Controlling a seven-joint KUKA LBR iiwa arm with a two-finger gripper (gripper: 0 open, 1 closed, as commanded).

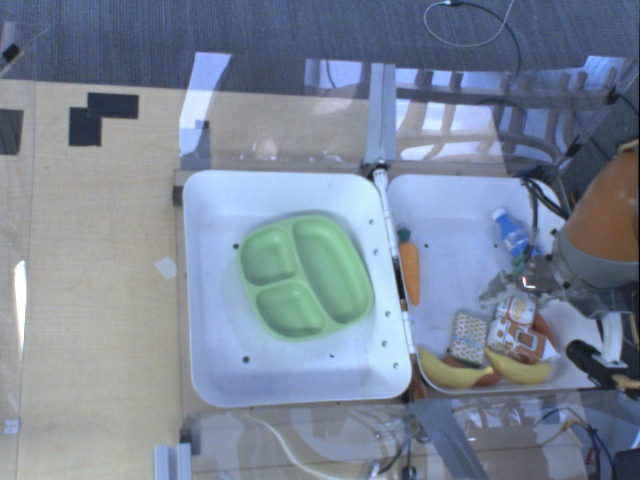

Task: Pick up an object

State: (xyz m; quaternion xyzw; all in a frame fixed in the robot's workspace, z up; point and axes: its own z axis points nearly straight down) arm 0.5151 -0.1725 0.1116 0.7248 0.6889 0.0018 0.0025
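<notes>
We observe two shallow white bins side by side on the bench. The left bin (215, 368) contains a green divided plate (305, 276) with three compartments, lying flat near the bin's centre and turned at a slight angle to the bin walls.

The right bin (450, 218) contains the loose objects. An orange toy carrot (409, 268) with a green top lies along the left wall, just beside the divider between the bins. A blue and white bottle (511, 232) lies toward the far right of the bin. Along the near wall we note two yellow bananas (455, 368), end to end, with a small patterned packet (467, 337) touching the left one and an orange and white carton (518, 330) touching the right one. A red item shows between and beneath these things; we cannot identify it.

The arm (600, 223) enters from the right, its orange band above the right bin's far side. The gripper (520, 283) sits low over the bin, between the bottle and the carton, just above the carton's upper end. We cannot tell whether its jaws are open or closed, nor whether anything is held between them.
</notes>
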